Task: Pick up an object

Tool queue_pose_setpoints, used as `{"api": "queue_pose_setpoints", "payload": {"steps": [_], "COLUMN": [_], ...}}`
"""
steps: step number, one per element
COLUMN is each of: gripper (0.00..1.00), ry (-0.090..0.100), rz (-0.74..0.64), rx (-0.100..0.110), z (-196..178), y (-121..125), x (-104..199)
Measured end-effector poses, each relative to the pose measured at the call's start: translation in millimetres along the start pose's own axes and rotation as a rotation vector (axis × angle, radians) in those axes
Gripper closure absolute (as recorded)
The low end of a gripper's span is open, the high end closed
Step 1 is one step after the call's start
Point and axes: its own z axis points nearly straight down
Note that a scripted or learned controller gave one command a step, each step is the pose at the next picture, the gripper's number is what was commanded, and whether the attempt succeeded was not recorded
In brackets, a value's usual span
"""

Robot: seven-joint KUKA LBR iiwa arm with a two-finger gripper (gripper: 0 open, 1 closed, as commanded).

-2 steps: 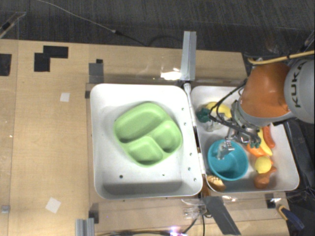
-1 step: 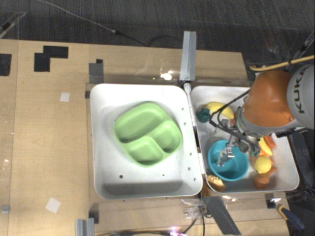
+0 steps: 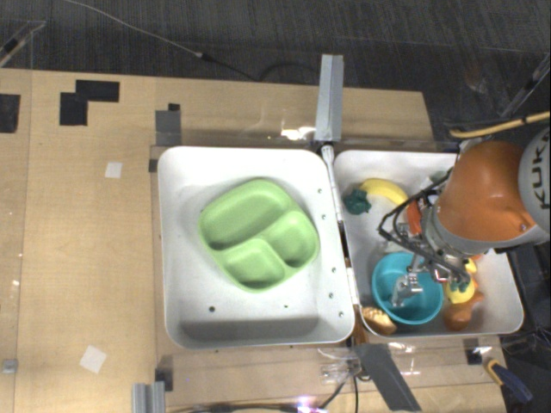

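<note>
- Round blue plastic bowl (image 3: 406,289) sits at the right white bin's (image 3: 508,317) front, metal two-finger gripper (image 3: 408,287) down over it; can't tell its opening or any hold.
- Yellow banana (image 3: 384,191) behind it, brown bread-like piece (image 3: 378,319) beside.
- Green three-compartment tray (image 3: 258,233) lies in the left white bin (image 3: 185,256).

A robotics lab, not a home or kitchen — an industrial arm (image 3: 495,192), grey with an orange band, reaches in from three o'clock over a plywood bench (image 3: 77,256). Two shallow white bins (image 3: 172,317) sit side by side at its centre, parted by a metal rail (image 3: 329,101). Black marker squares (image 3: 86,100) are stuck to the board at ten o'clock. Loose cables (image 3: 112,24) trail across dark carpet (image 3: 258,15) at twelve o'clock — plainly a test rig.
</note>
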Motion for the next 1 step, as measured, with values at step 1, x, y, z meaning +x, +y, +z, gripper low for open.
{"api": "queue_pose_setpoints", "payload": {"steps": [1], "gripper": [0.0], "ry": [0.012], "rz": [0.131], "rx": [-0.002], "z": [3.5], "y": [15.9], "x": [-58.2]}}
